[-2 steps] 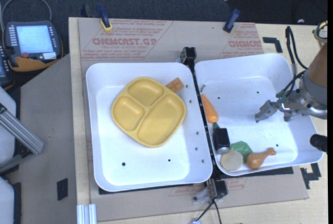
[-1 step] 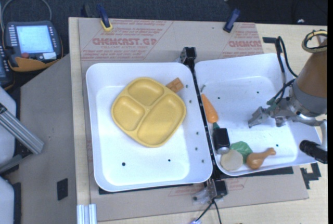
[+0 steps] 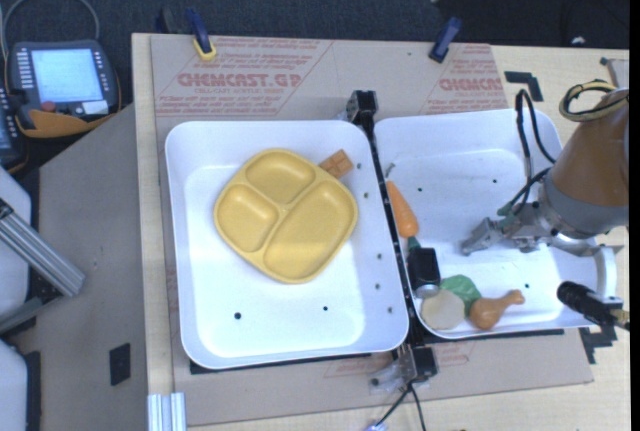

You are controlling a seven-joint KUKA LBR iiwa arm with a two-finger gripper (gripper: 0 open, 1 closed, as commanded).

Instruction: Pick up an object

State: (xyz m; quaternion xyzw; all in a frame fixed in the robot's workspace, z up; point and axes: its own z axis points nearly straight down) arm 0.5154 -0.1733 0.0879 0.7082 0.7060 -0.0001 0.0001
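Note:
In the right bin (image 3: 470, 144), an orange carrot (image 3: 402, 208) lies by the left wall. Below it sit a black block (image 3: 424, 266), a green piece (image 3: 461, 287), a white round piece (image 3: 443, 310) and a brown drumstick (image 3: 493, 308), all along the front wall. My gripper (image 3: 497, 233) is low over the middle right of this bin, above and to the right of that group. Nothing is visibly in its grasp. The grey arm (image 3: 590, 174) with its orange band comes in from the right.
The left bin (image 3: 250, 319) holds a yellow divided plate (image 3: 287, 215), with a small brown block (image 3: 336, 162) at the plate's upper right edge. A black divider clip (image 3: 362, 105) sits between the bins. Cables hang near the arm at the right.

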